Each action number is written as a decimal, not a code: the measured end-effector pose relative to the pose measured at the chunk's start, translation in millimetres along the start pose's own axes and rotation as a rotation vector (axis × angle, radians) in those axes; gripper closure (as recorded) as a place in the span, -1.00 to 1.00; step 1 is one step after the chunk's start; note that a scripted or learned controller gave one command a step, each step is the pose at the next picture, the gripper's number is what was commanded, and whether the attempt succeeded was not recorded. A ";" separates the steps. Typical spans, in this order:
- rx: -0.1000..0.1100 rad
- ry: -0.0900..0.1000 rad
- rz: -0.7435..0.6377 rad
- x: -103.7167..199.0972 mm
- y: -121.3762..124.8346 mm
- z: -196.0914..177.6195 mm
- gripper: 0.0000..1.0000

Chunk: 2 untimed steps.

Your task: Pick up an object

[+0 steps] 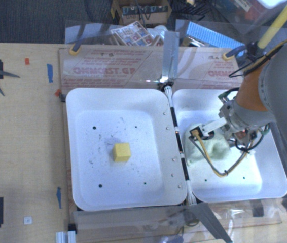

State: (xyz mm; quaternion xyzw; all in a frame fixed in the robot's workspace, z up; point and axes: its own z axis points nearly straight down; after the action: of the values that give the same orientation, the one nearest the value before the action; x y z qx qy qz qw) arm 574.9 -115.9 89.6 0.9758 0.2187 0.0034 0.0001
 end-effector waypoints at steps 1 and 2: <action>0.005 -0.009 0.152 -85.0 -44.1 -3.1 1.00; 0.005 -0.009 0.155 -85.6 -43.5 -12.0 1.00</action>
State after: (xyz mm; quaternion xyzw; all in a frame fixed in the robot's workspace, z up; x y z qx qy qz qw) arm 478.9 -113.1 101.0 0.9898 0.1423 -0.0018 -0.0017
